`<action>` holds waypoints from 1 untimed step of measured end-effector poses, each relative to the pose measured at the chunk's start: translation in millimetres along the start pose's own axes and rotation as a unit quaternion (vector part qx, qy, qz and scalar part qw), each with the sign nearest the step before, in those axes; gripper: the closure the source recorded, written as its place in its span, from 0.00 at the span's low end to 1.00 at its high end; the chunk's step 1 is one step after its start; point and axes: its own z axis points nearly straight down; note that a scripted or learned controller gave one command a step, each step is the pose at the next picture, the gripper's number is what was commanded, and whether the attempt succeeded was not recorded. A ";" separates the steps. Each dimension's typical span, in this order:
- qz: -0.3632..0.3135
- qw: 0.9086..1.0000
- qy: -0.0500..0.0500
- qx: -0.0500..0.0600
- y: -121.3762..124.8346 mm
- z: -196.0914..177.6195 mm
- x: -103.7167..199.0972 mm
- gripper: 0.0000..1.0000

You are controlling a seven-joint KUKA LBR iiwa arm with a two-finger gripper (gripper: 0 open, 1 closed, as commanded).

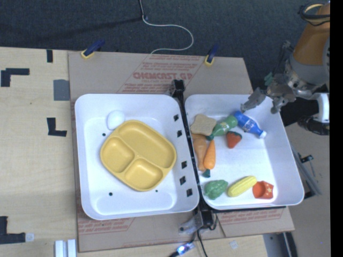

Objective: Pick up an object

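My gripper (262, 106) hangs over the far right corner of the right bin (278, 159), its two fingers spread open with nothing between them. Just below and left of it lies a blue bottle (250, 123). Further items in that bin: a green vegetable (224, 126), a red piece (233, 139), a slice of bread (203, 124), an orange carrot (209, 153), a green leafy piece (216, 187), a yellow corn cob (241, 186) and a red block (262, 189).
The left bin (88, 143) holds a yellow divided plate (138, 154) and a small white round object (114, 119). Both bins rest on a cardboard sheet (161, 74). A white cable (171, 33) trails across the dark floor behind.
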 end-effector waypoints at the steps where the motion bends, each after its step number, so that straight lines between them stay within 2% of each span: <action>1: -0.002 1.000 -0.001 -0.006 2.3 -8.2 0.5 0.00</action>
